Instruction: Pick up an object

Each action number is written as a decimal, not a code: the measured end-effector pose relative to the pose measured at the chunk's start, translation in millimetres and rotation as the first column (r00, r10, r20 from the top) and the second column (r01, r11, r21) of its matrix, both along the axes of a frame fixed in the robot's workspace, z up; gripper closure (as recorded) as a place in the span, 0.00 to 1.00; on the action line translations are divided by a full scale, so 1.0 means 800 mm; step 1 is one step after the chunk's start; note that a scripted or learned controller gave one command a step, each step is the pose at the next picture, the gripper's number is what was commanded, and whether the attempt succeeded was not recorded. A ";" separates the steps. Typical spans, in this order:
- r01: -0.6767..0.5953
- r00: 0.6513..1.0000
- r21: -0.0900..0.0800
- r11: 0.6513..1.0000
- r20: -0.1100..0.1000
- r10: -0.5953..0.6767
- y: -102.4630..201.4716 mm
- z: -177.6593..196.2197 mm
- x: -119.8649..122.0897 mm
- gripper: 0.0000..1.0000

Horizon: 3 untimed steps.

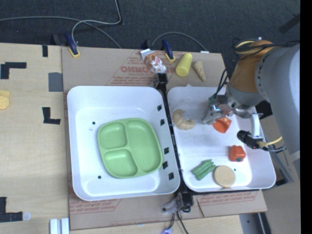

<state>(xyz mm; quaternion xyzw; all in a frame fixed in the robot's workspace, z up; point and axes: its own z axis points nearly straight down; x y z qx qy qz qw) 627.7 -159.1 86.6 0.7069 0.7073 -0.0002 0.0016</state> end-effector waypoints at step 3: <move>-0.002 1.000 0.003 1.000 0.002 0.002 0.049 -0.001 0.023 0.00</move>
